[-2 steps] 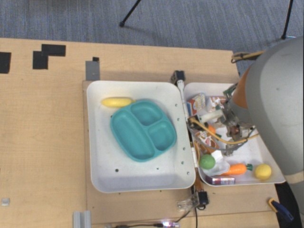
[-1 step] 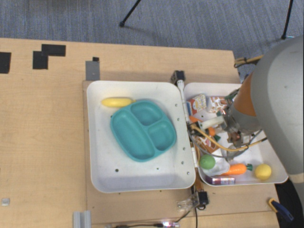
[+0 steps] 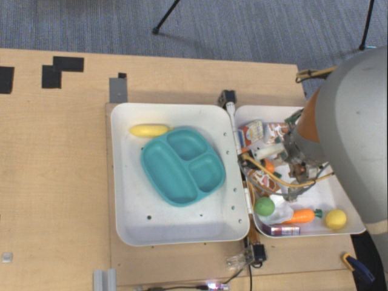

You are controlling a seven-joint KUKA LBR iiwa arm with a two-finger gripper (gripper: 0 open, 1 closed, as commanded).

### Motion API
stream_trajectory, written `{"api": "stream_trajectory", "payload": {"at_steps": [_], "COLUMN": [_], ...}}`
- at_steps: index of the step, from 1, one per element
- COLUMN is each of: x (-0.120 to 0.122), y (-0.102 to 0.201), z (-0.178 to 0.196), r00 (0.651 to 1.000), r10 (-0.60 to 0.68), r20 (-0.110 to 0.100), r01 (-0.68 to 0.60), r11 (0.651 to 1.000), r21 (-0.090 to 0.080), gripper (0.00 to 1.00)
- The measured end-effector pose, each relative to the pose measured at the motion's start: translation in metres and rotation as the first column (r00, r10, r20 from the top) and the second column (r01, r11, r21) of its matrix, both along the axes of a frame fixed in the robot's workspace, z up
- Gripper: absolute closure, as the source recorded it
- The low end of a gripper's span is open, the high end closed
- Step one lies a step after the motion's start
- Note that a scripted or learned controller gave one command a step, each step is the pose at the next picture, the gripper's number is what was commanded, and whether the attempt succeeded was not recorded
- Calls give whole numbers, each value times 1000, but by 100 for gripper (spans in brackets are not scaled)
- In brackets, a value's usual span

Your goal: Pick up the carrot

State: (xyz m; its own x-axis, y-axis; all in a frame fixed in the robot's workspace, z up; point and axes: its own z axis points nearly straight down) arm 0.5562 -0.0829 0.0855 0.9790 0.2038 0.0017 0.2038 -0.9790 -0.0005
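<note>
We see the grey arm with its orange band [image 3: 310, 120] reaching in from the right over the right-hand shallow white bin [image 3: 348, 200]. The tool [image 3: 297, 165] hangs low above the clutter in the middle of that bin, wrapped in cables, and we cannot tell how it is set or whether it grips anything.

The small orange carrot with a green tip [image 3: 301, 216] lies flat near the front of the right bin, pointing left to right, apart from the tool and below it in the view. Just beside its left end sits a round green ball-like fruit [image 3: 264, 207], and near its right end a yellow lemon-shaped fruit [image 3: 336, 219]. A slim purple and white tube [image 3: 282, 230] lies along the bin's front wall, just below the carrot. Further back in the same bin we make out printed white and red packets [image 3: 262, 130], partly covered by the arm.

The left-hand shallow white bin [image 3: 130, 217] holds a teal plastic divided plate [image 3: 182, 165] set at a slant, with a yellow banana-like fruit [image 3: 149, 130] just beside its upper left edge. Both bins rest on the pale wooden desk [image 3: 54, 180].
</note>
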Motion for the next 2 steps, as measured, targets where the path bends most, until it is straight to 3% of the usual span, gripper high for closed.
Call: {"api": "stream_trajectory", "payload": {"at_steps": [1,2], "x": [-5,11], "y": [-3,-4], "z": [0,0], "r00": [1000,1000], "r10": [-1,1], "r20": [2,0], "r01": [1,-1], "r11": [1000,1000], "r21": [0,0], "gripper": [0,0]}}
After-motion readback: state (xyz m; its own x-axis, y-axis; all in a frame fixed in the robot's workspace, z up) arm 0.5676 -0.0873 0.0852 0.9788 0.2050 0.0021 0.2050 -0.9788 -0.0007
